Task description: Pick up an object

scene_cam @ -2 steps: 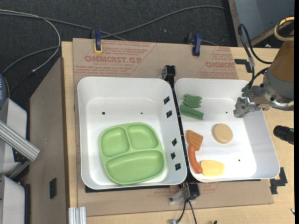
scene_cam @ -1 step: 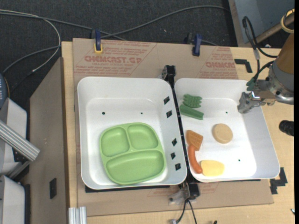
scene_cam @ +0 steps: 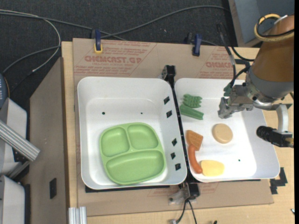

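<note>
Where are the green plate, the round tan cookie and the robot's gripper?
green plate [scene_cam: 134, 153], camera view, on its large bottom compartment.
round tan cookie [scene_cam: 223, 133], camera view, on its top face.
gripper [scene_cam: 227, 111], camera view, at its fingertips.

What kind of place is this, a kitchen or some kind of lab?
Most likely a robotics lab bench, not a kitchen: two white bins sit on a clamped cardboard sheet, a robot arm reaches in, and the food looks like toys, such as the green beans.

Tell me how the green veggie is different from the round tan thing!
The green veggie is green, long and ridged; the round tan thing is beige, smooth and disc-shaped. The green veggie lies near the divider at the back; the round tan thing sits mid-bin, just below the gripper. Both lie in the right bin.
</note>
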Robot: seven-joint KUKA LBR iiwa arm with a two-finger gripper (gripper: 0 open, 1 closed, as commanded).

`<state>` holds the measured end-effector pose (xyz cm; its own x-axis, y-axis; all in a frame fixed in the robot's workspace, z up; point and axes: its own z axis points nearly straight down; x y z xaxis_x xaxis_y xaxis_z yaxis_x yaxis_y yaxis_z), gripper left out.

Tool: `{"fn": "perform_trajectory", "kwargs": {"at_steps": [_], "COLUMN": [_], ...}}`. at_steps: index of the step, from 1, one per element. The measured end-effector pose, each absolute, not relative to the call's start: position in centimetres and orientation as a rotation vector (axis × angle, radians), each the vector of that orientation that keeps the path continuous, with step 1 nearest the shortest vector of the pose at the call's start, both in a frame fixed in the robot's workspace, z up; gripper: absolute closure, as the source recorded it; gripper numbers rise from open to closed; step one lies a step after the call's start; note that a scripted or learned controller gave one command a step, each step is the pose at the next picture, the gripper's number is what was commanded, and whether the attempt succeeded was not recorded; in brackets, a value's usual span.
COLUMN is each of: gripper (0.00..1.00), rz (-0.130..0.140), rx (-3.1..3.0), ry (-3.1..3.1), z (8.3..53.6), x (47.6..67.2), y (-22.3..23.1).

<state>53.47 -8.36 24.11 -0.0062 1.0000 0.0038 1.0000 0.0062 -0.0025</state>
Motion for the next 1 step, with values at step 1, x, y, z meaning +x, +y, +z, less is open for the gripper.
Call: {"fn": "perform_trajectory", "kwargs": {"at_steps": [1], "gripper": [1.0], "rz": [-0.001], "rx": [-2.21], "ry": [-2.225], "z": [22.8], "x": [53.37], "y": [-2.44]}}
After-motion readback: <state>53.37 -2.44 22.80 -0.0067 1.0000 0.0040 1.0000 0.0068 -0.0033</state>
